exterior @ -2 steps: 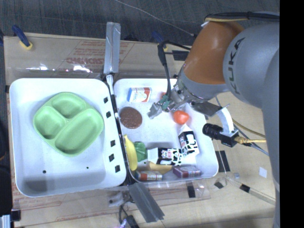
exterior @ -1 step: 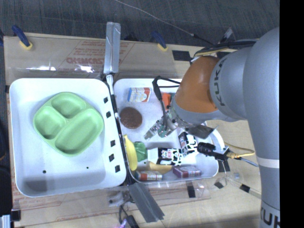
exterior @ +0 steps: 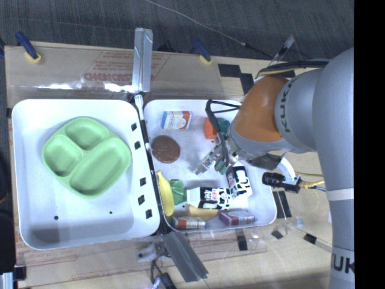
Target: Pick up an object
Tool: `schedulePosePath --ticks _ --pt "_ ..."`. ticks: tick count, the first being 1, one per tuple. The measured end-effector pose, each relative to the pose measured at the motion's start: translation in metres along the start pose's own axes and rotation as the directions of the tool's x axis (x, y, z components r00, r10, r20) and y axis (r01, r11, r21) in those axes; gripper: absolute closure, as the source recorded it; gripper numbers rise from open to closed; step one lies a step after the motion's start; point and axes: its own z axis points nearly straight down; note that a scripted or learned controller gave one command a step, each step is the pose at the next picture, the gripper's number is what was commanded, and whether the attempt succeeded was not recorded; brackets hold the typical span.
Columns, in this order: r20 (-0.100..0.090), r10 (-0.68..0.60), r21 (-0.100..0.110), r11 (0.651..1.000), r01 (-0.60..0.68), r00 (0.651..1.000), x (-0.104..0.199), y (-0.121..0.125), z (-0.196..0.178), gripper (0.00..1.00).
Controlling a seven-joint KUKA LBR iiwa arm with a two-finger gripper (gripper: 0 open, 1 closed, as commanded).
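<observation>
The big grey arm (exterior: 325,107) comes in from the right side of the frame, with its orange band (exterior: 261,110) sitting over the right bin (exterior: 264,206). Its claw (exterior: 212,161) hangs low in the middle of that bin, and I cannot tell what state it is in, because the picture is too fuzzy there. The claw seems to sit above a bare white spot, with nothing clearly in it. Near it, to the left, lies a round brown thing (exterior: 166,149) like a cookie. A small white and blue box (exterior: 177,120) rests near the top of the bin, and an orange block (exterior: 210,128) sits just under the arm. Low in the bin are a black and white cow-spotted box (exterior: 227,192), a yellow banana (exterior: 165,192), a green lump (exterior: 177,191) beside it, and a purple bar (exterior: 237,218) at the bottom edge. The left bin (exterior: 24,179) holds a green plate (exterior: 87,155) with three parts. Both bins rest on the tan surface (exterior: 72,65).
</observation>
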Motion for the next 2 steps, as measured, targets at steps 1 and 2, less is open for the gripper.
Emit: schedulePosePath --ticks 1,2 --pt "0.003 -0.302 -0.001 0.953 0.302 0.953 -0.068 0.001 -0.002 1.00" --pt "0.010 -0.194 -0.005 0.981 0.194 0.981 -0.012 0.026 -0.138 1.00"
